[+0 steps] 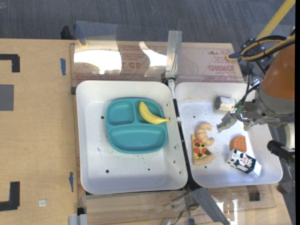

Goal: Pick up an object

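a wooden bench fills the left and lower parts of the frame, with black corner marks at the far left and blue tape bits near the bins. two shallow white bins sit on it side by side. the left bin, at the centre of the frame, holds a teal divided tray. the right bin, at right of centre, touches it along a dark seam. a clear plastic sheet over printed cardboard lies on the bench just above both bins, in the upper middle.
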